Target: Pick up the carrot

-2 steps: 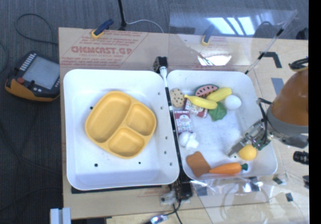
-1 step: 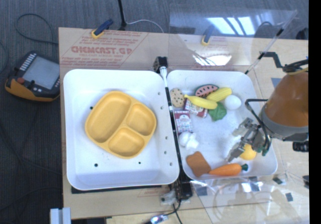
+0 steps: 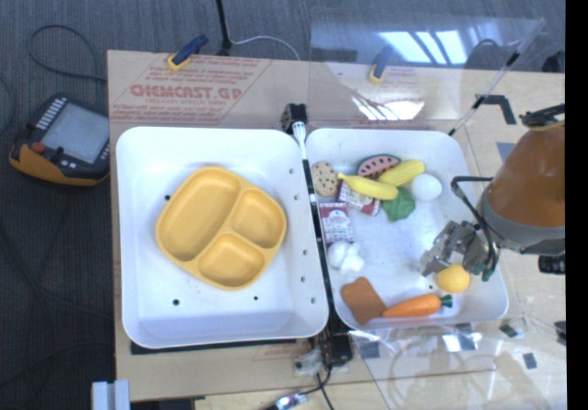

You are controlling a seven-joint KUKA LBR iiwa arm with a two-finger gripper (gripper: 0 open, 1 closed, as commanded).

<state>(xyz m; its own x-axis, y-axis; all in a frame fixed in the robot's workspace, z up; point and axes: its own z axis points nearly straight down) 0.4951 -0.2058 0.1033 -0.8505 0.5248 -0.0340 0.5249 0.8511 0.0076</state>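
Note:
The orange carrot (image 3: 412, 307) with a green tip lies flat near the front edge of the right bin (image 3: 459, 160). My gripper (image 3: 457, 254) hangs low over the bin's right side, above and to the right of the carrot, just beside a small yellow lemon (image 3: 453, 279). Nothing shows between its fingers.
A yellow divided plate (image 3: 221, 226) sits in the left bin (image 3: 138, 307). The right bin also holds a brown bread piece (image 3: 362, 299), a banana (image 3: 378, 184), watermelon slice (image 3: 378, 165), white egg (image 3: 425, 187), green leaf (image 3: 400, 206), cookie (image 3: 323, 178), packets and white bits.

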